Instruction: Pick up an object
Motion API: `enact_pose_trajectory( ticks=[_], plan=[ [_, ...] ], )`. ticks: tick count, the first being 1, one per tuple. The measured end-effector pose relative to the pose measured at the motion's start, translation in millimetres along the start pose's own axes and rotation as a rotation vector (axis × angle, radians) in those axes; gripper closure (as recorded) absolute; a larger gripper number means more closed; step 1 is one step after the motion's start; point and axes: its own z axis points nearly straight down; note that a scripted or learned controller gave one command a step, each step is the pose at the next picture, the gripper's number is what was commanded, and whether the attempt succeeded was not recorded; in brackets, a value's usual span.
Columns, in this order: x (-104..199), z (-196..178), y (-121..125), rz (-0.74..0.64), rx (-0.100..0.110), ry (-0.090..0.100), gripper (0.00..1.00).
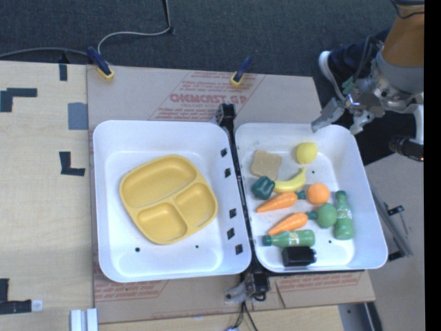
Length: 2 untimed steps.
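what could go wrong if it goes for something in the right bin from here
1. The toys in the right bin are packed tight: the two carrots, orange, banana and green bottles touch or nearly touch, so a grasp may bump neighbours or catch two things.
2. The end effector sits above the bin's far right corner, so coming down there could clip the rim.
3. The lemon is round and may roll away.

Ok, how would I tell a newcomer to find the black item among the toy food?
Start at the right-hand white bin, the one crowded with toy food. Go to its near edge, just below the lying green bottle. The black block sits there: the one dark, boxy piece among bright, rounded fruit and vegetables.
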Motion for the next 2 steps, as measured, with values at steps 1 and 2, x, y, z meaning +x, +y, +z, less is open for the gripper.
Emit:
enact_pose_trajectory(
  ticks=[1,2],
  plan=[
    [0.4,108.1,25.9,-0.001,0.002,0.000,0.00],
    [-2.1,181.4,35.4,-0.002,-0.006,-0.001,0.00]
  ],
)
